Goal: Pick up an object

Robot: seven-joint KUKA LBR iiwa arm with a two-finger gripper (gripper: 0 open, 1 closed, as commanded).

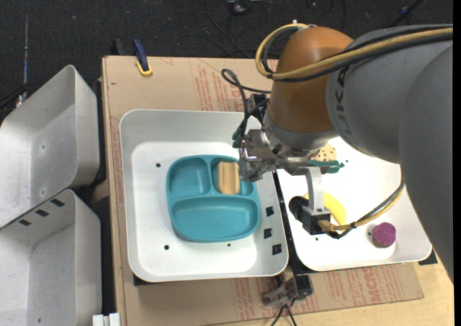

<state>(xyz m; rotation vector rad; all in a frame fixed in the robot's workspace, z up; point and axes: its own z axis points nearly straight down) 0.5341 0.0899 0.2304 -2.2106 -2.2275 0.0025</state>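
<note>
The tan block [228, 177] is lying in an upper compartment of the teal divided tray [209, 209] inside the left bin [144, 173]. The gripper [252, 163] is hovering at the tray's right edge, just beside the block. Its grip state cannot be determined.

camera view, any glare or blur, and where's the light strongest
Camera view: brightest on the right bin, its white floor nearly washed out; the left bin is evenly lit, with a soft shadow beside the teal tray; the arm looms large and slightly soft; the floor behind stays dark.

Faint red print on cardboard sheet [187, 87] under bins, illegible; no other txt.
</note>
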